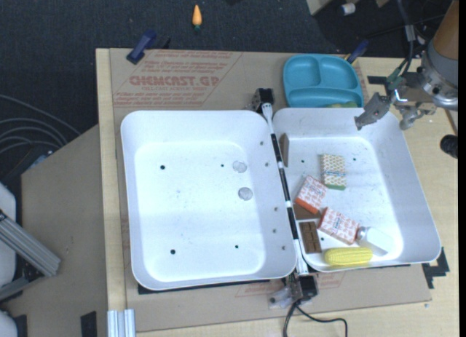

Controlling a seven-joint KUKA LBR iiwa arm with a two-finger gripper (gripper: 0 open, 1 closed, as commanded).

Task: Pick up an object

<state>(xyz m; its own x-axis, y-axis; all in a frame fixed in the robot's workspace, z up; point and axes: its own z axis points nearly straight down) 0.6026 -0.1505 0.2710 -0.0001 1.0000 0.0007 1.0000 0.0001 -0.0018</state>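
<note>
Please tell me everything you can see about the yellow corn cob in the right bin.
The corn cob is a small yellow piece, looking like a plastic toy, with a bumpy kernel surface. It lies flat on its side, its long axis running nearly left to right, at the near edge of the right bin. Its upper side lies against the red-and-white patterned box, and a brown block lies just to its left.

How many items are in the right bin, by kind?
Patterned packets: 3
Brown blocks: 2
Corn cob: 1
Total: 6
</note>
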